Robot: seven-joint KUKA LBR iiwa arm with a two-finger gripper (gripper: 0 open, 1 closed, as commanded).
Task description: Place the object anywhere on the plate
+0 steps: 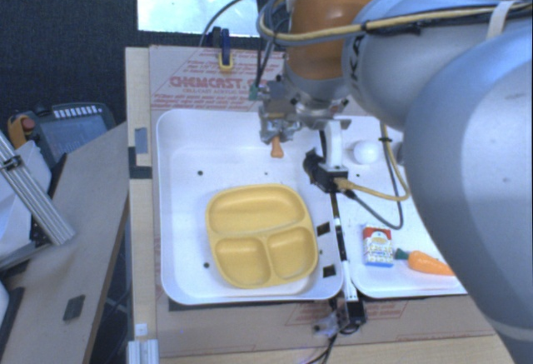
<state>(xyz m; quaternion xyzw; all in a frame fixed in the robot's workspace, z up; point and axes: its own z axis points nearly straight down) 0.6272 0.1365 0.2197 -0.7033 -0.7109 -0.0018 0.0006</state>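
Small orange piece (276, 149) hanging just under the tool (277, 136), seemingly pinched, above the yellow plate (260, 234). Probably light, stiff, slick; best gripped across its narrow middle. Plate below and slightly forward.

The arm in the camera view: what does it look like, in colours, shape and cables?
The arm is thick, rounded and grey, with a glossy orange band above the wrist. A yellow cable runs along its casing, and black cables loop near the orange part. The gripper is a small grey metal assembly below the wrist.
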